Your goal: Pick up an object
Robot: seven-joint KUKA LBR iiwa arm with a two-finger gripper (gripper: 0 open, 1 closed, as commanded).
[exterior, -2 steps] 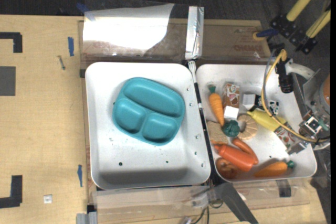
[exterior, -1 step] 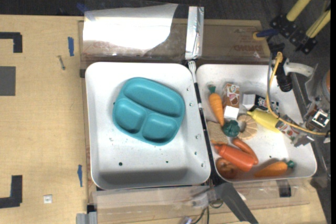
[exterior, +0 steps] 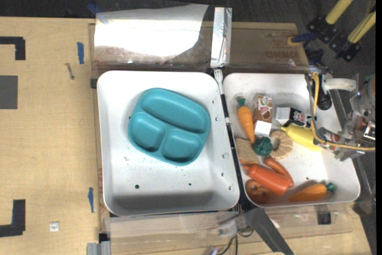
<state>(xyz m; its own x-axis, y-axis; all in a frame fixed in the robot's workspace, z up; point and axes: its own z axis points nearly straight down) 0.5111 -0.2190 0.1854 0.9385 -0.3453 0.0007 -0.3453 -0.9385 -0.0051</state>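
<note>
- Waiting at the right edge of the right bin (exterior: pixel 352 185), the gripper (exterior: pixel 352 134) sits among cables; whether it is wide or narrow I cannot tell.
- Candidates crowd that bin: a yellow banana (exterior: pixel 300 135) nearest the arm, a carrot (exterior: pixel 245 119) at the far left, a red pepper (exterior: pixel 268 178) and another carrot (exterior: pixel 311 191) along the near wall.
- The left bin (exterior: pixel 113 188) carries a teal divided plate (exterior: pixel 169 125).
- Judged step: approach, nothing visibly held.
- Next move needs choosing one item, likely the banana, and descending squarely over it.
</note>
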